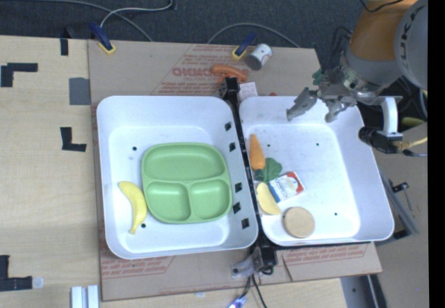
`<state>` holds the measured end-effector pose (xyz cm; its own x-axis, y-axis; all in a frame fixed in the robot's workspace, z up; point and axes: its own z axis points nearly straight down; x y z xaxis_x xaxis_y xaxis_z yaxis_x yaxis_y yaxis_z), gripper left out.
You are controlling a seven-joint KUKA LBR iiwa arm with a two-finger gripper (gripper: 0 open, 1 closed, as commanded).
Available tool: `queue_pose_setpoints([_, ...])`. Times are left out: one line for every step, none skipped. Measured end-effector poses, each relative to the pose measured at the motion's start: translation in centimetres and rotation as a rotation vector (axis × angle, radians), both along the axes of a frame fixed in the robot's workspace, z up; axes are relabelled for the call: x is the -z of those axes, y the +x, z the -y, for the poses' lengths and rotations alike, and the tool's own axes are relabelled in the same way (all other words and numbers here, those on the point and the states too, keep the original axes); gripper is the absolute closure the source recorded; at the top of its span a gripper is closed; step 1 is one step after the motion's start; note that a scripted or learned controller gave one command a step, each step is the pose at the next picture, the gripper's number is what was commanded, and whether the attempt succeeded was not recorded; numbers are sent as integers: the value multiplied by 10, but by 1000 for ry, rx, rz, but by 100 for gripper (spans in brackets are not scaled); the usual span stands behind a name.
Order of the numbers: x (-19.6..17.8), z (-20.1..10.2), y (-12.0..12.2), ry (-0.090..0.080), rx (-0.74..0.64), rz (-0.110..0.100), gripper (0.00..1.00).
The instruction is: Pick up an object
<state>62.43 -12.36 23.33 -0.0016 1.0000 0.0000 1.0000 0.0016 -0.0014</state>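
On the wooden bench (42,181) you see two shallow white bins. The two-finger gripper (314,106) hangs spread and empty over the right bin's (348,174) far edge. Along its left wall lie one orange carrot (256,151), half-hidden green leaves (270,169), one round tan biscuit (299,222).

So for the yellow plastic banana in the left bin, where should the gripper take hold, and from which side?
Probably across the middle of the yellow plastic banana, coming straight down. It lies flat on the floor of the left white bin, curving lengthwise, so its narrow width suits two fingers. Free floor shows on its left; the green divided plate sits close on its right, so the finger on that side has little room.
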Motion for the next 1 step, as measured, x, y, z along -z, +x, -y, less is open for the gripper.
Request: queue_pose_setpoints([91, -23, -11, 0, 0, -3, 0])
